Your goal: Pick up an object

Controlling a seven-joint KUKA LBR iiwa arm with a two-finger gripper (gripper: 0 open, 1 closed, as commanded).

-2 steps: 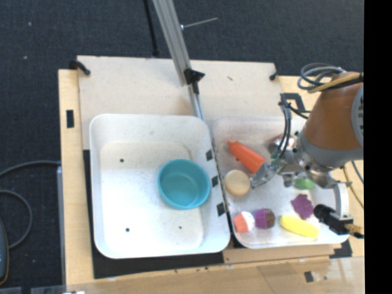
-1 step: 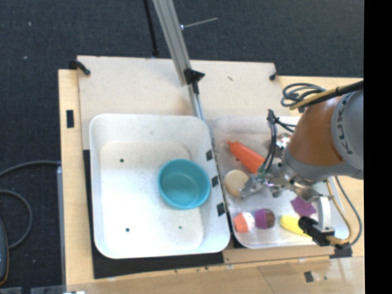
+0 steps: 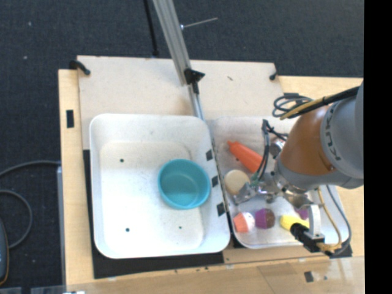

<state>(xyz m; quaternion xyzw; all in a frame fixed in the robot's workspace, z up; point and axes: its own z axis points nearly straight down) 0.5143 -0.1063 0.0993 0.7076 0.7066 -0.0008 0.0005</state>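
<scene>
Pincer (image 3: 248,192) low in right bin (image 3: 245,241), beside round beige piece (image 3: 236,180); spread or pressed together, cannot tell. Could nudge crowded neighbours, orange carrot (image 3: 245,155), purple ball (image 3: 264,218), and close on nothing.

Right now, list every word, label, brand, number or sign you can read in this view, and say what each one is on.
None: no legible text appears anywhere in this view.
Blue bowl in the left bin: plain, no print.
Orange carrot-shaped toy and purple piece in the right bin: no lettering can be made out.
Arm's orange band: no mark readable.
</scene>
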